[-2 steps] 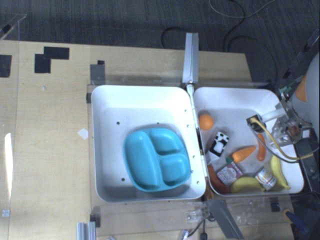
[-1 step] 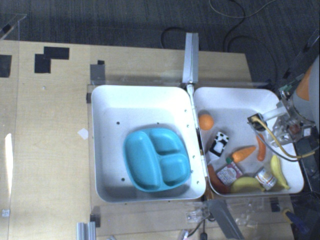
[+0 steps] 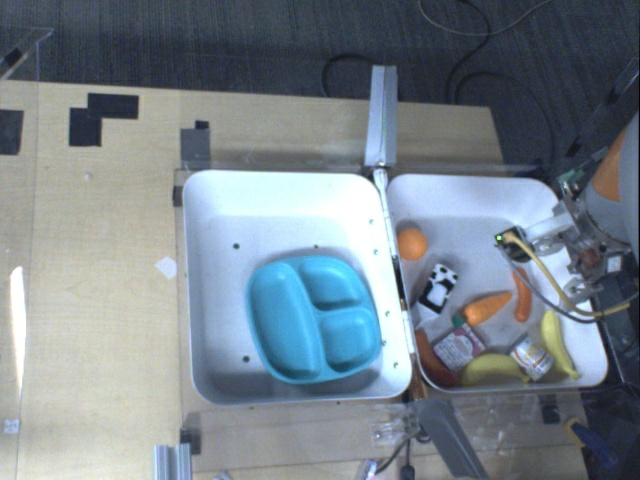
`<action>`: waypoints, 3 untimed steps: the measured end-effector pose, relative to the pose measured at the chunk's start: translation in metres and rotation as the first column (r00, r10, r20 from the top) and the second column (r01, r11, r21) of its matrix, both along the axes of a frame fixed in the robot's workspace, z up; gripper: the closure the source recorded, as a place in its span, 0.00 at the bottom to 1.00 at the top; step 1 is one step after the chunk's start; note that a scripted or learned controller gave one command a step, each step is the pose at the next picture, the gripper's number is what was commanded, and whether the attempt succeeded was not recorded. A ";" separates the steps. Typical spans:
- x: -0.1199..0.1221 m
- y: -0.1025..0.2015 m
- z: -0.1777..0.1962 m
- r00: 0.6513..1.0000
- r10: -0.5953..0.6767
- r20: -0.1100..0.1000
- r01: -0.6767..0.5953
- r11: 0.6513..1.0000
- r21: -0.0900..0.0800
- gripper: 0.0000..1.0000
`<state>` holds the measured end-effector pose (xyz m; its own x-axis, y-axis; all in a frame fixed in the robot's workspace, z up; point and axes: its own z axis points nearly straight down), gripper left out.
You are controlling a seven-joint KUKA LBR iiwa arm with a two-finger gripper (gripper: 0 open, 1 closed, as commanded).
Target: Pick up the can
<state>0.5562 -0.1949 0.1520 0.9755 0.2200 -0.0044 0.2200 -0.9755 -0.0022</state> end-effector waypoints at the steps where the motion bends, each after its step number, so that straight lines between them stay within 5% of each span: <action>1: -0.026 0.007 -0.065 1.000 -0.013 0.010 0.013 1.000 0.014 0.00; 3: 0.091 0.008 -0.029 1.000 -0.011 0.005 0.011 1.000 -0.001 0.00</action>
